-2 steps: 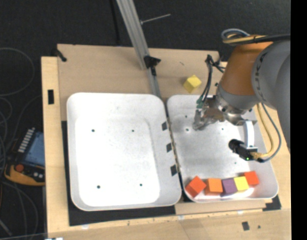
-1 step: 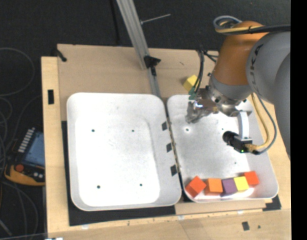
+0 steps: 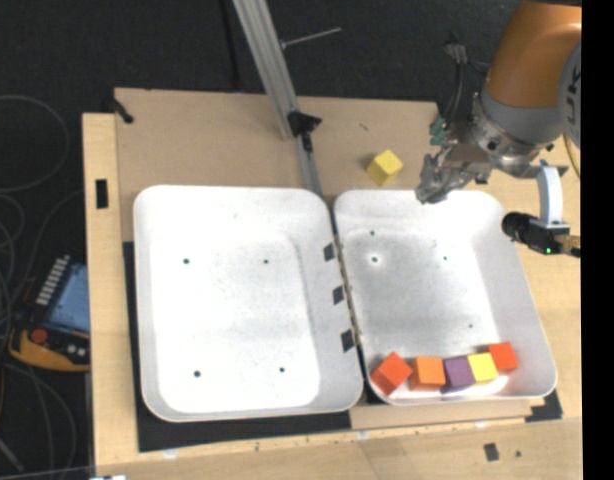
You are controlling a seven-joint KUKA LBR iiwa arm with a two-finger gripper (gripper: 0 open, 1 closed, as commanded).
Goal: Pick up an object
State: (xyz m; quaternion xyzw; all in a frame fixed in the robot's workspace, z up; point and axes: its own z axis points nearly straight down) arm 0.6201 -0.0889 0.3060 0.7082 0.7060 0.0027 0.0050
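Fixed overhead camera, slanted down on both bins point(image 3: 237, 298).

Matt white plastic bins point(image 3: 237, 298) sit on a smooth, pale wooden bench point(image 3: 237, 138).

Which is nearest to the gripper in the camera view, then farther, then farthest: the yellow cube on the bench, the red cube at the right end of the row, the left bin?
From the gripper:
1. Yellow cube, on the bench, just left.
2. Red cube, front edge of the right bin.
3. Left bin, far left.
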